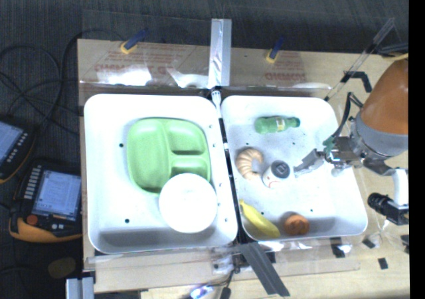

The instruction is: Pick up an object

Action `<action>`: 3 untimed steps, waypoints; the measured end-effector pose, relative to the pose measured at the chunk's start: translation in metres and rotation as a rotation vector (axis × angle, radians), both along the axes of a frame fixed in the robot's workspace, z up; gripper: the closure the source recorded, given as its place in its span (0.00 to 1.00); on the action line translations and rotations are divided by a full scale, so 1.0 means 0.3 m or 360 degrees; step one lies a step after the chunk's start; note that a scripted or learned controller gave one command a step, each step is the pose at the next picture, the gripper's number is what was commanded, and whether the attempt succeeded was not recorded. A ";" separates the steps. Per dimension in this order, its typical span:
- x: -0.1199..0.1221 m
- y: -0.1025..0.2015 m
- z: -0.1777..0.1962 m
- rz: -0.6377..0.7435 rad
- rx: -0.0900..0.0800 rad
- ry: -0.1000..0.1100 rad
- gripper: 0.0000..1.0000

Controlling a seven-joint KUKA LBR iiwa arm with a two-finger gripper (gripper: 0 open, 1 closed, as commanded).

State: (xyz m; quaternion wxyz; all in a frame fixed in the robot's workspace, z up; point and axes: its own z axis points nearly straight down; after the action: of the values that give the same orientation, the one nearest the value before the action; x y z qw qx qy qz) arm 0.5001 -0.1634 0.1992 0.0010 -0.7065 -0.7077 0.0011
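From the fixed overhead camera, two shallow white plastic bins are seen side by side on a wooden bench. The left bin [106,158] is occupied by a pale green plastic tray with compartments [166,151], and a round white plate [188,202] is laid over the tray's near corner.

In the right bin [345,218] several small things are spread. A green plastic bottle with a yellow label [277,123] is lying on its side near the far wall. A tan, ridged croissant-shaped toy [250,161] is placed near the dividing wall, and just beside it, to its right, a small white ball with a dark grey round patch [278,171] is found. Along the near wall a yellow banana [257,220] is lying, with an orange rounded fruit-like object [296,224] close beside it.

The grey arm with its orange band [392,101] is extended in from the right. The two-finger gripper [311,162] is positioned low over the right bin, just to the right of the white ball. Whether the jaws are open or closed cannot be told, and nothing is seen held between them.
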 end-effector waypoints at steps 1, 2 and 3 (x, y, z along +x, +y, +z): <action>0.384 0.206 -0.361 -0.0553 -0.0004 -0.0008 0.00; 0.159 0.206 -0.365 -0.0551 -0.0002 -0.0019 0.00; 0.242 -0.064 0.003 0.0008 -0.0004 -0.0002 0.00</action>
State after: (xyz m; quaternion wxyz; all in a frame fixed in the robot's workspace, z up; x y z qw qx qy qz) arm 0.5726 -0.1826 0.2000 -0.0002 -0.7048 -0.7094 0.0015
